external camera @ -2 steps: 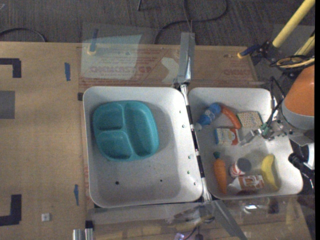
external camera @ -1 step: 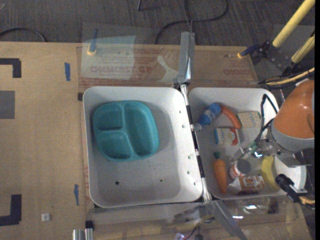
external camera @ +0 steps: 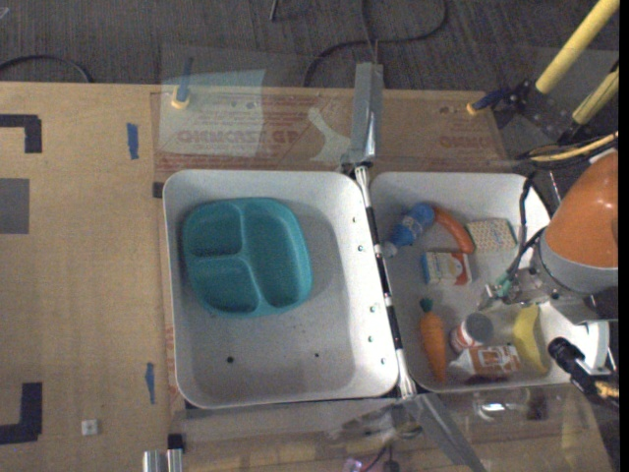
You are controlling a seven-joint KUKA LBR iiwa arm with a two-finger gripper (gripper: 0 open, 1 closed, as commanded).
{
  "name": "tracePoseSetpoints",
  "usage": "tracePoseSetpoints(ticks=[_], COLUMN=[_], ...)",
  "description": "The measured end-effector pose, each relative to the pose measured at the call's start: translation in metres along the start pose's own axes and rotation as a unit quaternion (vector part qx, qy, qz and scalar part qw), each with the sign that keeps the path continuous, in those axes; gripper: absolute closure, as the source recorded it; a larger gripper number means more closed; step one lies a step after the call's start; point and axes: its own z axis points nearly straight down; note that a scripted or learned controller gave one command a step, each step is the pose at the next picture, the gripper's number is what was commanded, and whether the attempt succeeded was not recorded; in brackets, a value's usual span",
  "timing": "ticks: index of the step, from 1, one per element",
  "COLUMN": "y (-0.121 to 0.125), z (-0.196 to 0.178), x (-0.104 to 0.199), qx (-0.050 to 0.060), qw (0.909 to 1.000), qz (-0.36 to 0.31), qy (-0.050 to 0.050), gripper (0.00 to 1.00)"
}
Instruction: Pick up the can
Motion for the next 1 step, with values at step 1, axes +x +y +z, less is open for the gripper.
tracePoseSetpoints(ticks=[1], y=[-0.0202], z=[0.0086], x=[0.0192], qx=[0.007], qw=[0.9761], qz=[0.217], qy=[0.003], gripper=[1.0])
